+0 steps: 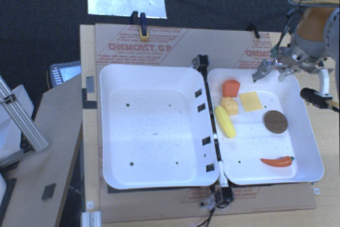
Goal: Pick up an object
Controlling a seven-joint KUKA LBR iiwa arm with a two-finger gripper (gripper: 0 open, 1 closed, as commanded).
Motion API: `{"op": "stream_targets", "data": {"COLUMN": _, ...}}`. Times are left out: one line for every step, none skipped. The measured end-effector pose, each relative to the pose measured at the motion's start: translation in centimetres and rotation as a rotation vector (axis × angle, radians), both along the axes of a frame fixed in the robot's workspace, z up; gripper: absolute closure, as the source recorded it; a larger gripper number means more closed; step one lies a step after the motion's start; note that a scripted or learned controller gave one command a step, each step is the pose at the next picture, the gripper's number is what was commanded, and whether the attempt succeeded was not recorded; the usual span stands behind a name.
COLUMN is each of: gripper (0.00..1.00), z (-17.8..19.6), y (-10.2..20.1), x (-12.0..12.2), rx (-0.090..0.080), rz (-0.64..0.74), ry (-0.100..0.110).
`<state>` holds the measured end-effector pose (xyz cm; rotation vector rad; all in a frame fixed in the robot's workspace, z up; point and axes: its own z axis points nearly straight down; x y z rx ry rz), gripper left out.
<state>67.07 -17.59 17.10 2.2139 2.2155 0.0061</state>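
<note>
**Pincer hangs spread over the right bin's far rim, nothing in its grasp**

The tabletop [64, 109] carries a cardboard sheet [175, 42] printed with red lettering, and on that sheet sit the two white bins side by side. The left bin [154, 130] is the big pale expanse in the middle of the view, its floor marked by a few small dark dots. The right bin [303, 130] touches it along a shared edge, where a row of dark clips [204, 125] runs from far side to near side.

The arm [319, 13] comes in at the upper right, its orange band rounded and bright above the grey wrist. Below it the pincer [273, 70] hovers at the far rim of the right bin, its two fingers set apart, one pointing left and one down, with nothing between them.

All the objects lie in the right bin. A brown round disc [276, 122] sits toward the right wall. A yellow corn cob [225, 121] lies by the shared edge, slanted. A flat yellow square [251, 101] rests between the disc and a small yellow lumpy piece [230, 105], which touches the cob's far end. An orange block [230, 87] stands just beyond the lumpy piece, the nearest object to the pincer yet apart from it. A red chilli pepper [277, 161] lies alone at the near side.
</note>
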Motion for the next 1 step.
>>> {"op": "stream_targets", "data": {"gripper": 0.00, "z": 1.47, "y": -1.89, "x": -0.15, "rx": 0.001, "rz": 0.000, "ry": 0.005}}
